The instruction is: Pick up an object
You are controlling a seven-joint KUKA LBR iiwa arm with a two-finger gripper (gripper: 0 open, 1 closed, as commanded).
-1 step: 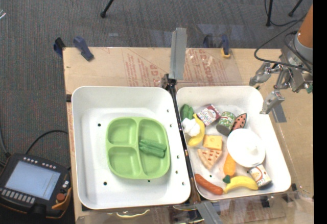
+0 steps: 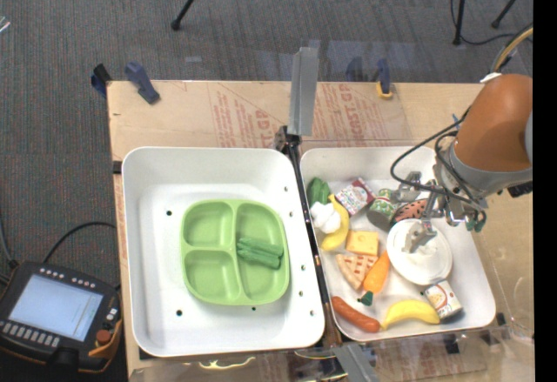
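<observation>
The task names no single object, so the candidates are the toy foods crowded in the right bin (image 2: 484, 284). Nearest the gripper (image 2: 424, 235) is a white plate (image 2: 419, 255), lying flat toward the right side of that bin; the gripper hangs directly over it, close to or touching its surface, and whether its jaws are spread or pressed together cannot be told from this slant. Nothing can be seen pinched between them.

Just left of the plate lie an orange carrot (image 2: 376, 273), a yellow cheese wedge (image 2: 364, 243) and a pizza slice (image 2: 355, 269). Near of the plate are a banana (image 2: 411, 312), a small can (image 2: 444, 299) and a sausage (image 2: 355, 314). Farther off sit a green pepper (image 2: 318, 191), a small carton (image 2: 354, 196) and a dark rounded piece (image 2: 383, 211).

The left bin (image 2: 139, 197) carries a green divided tray (image 2: 233, 252) with a green bean pod (image 2: 259, 252) in it. Both bins rest on the worktop (image 2: 200, 110).

The risks, as I judge them: a flat, smooth plate offers no edge to the jaws from above, so they may close on nothing or skid across it. Pressing down could tip the plate and shove the carrot or can aside. The tight clutter also invites catching two items, or nudging one out of reach against the bin wall.
</observation>
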